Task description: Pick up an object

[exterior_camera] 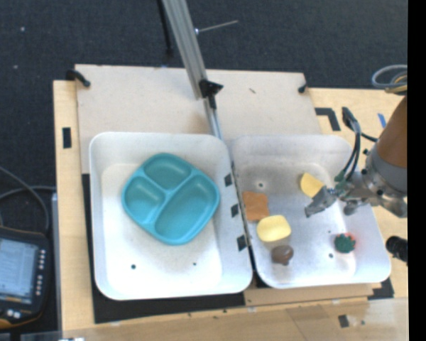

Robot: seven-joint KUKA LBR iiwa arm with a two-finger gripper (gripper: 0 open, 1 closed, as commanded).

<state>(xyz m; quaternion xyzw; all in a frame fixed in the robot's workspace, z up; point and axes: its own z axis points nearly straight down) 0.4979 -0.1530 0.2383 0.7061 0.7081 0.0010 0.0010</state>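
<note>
Dark carpet surrounds the tabletop (149, 98), which carries two white bins side by side. From my remote station I note a teal divided plate (172, 197) in the left bin (106, 268). The right bin (362, 265) holds five small items. The claw (325, 202) hangs over the right bin's right half; I cannot tell how far it is parted, and I see nothing held in it. The nearest candidate is the small yellow piece (311, 185), lying just beside the claw tip, up and to the left in this view. The yellow block (273, 228), tan square (255, 205) and brown lump (282, 253) lie farther left; the green item (344, 243) sits below the claw. My judgement: a short shift toward the upper left suffices.
</note>
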